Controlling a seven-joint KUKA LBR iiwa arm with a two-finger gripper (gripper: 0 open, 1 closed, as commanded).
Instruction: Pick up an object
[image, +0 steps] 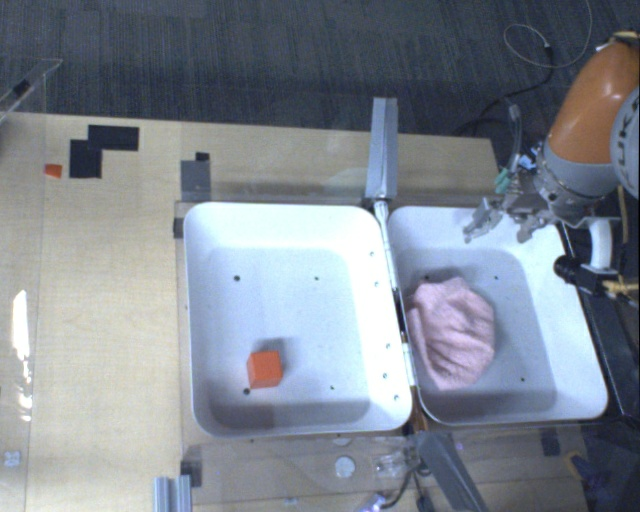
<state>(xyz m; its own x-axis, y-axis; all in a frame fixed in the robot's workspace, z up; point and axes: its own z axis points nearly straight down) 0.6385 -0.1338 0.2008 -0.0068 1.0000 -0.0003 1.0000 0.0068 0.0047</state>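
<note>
On the bench (100, 330) sat two white bins side by side. The left bin (290, 225) held a small orange block (265, 369). The block lay near the front of that bin, toward its left side, well apart from everything else. The right bin (575, 395) held a pink cloth (455, 330). The cloth was all bunched up in a soft heap, and it lay close to the wall between the two bins. A grey bar (382, 150) stood at the back, just where the two bins met. The arm (590, 110) came in from the right, and its big orange part was up in the top corner. The gripper (505, 220) hung over the back edge of the right bin. It was behind the cloth and to its right, and it was not touching the cloth. Its two fingers (480, 222) were spread apart, and nothing was between them. The orange block was far from the gripper, over in the other bin. On the bench at the far left were some black shapes (100, 148) and a tiny orange square (53, 171). A thin wire (530, 40) made a loop on the dark floor (250, 50) behind the bench.
</note>
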